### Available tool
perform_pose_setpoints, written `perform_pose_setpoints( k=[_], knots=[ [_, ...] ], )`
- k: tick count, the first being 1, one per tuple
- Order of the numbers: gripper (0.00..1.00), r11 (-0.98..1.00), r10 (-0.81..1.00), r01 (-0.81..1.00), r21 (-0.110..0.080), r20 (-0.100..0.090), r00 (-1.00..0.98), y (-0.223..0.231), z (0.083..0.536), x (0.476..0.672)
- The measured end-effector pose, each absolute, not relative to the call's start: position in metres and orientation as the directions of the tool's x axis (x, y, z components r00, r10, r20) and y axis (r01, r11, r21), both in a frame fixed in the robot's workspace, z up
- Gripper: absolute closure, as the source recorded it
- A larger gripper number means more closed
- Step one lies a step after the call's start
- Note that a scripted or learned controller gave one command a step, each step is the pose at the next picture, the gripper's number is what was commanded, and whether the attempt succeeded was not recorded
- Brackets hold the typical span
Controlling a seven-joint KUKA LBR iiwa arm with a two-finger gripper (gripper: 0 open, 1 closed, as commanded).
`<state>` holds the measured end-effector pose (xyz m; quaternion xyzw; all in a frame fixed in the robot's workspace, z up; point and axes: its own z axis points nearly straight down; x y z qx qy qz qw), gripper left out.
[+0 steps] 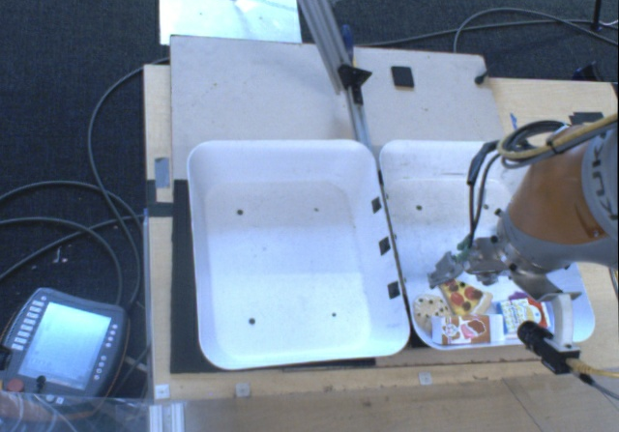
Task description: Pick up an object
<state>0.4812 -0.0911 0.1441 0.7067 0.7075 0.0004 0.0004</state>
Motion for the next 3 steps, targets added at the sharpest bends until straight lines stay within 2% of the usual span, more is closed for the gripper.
perform_pose_setpoints(
  k=[1, 2, 3],
  knots=[
    [0.0, -0.002, 1.0, 1.0, -0.004, 0.0, 0.002, -0.125, 0.088, 0.492],
    [1.0, 0.0, 1.0, 1.0, 0.001, 0.0, 0.0, -0.124, 0.101, 0.494],
    [1.0, 0.003, 1.0, 1.0, 0.002, 0.0, -0.003, -0.092, 0.091, 0.579]
  ],
)
